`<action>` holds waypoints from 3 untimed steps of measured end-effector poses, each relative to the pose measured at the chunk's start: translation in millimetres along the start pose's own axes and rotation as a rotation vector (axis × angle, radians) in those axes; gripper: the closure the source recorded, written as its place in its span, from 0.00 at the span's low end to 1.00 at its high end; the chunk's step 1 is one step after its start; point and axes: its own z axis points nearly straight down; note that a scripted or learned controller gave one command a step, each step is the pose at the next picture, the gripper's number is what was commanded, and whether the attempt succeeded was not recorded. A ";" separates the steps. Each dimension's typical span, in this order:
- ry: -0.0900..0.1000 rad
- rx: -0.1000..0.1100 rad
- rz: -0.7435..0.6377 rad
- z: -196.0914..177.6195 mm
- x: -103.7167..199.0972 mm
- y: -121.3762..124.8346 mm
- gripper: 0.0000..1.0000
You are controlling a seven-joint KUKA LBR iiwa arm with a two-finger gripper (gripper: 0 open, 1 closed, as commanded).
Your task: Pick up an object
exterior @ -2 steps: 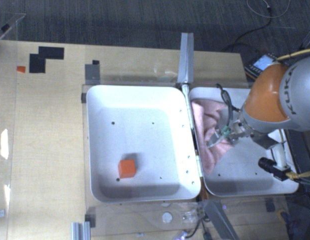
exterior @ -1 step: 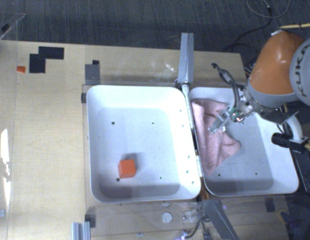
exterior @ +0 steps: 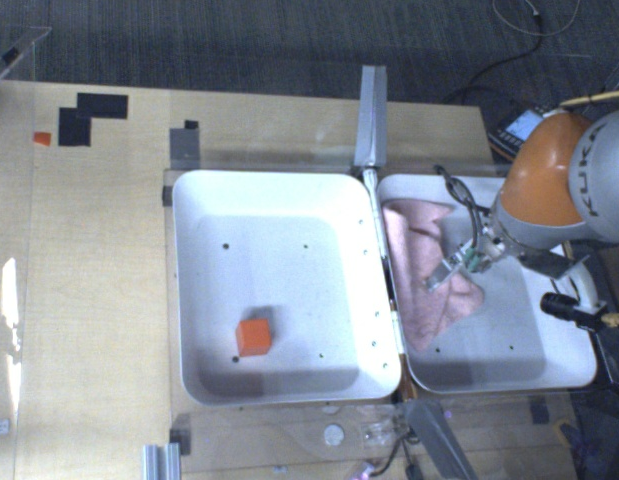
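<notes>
Camera view | hand (exterior: 444, 274) over right bin, on pink cloth (exterior: 421, 288) | grip: cannot tell

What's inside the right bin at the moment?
A pink cloth lies crumpled across the right bin's left half, with the gripper down on it. Anything under the cloth is covered.

1. A wooden bench (exterior: 89, 298) bore two white bins.
2. Black blocks (exterior: 89, 116) lay at its 10 o'clock corner, a small orange square (exterior: 42, 139) just beside them.
3. A cable (exterior: 529, 13) looped on dark carpet (exterior: 239, 18) at 1 o'clock.
</notes>
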 end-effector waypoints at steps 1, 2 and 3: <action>-0.002 -0.003 -0.023 4.6 -7.9 10.0 0.00; -0.006 -0.012 -0.026 -8.4 -7.9 14.0 1.00; -0.001 -0.001 -0.097 -91.1 7.6 77.2 1.00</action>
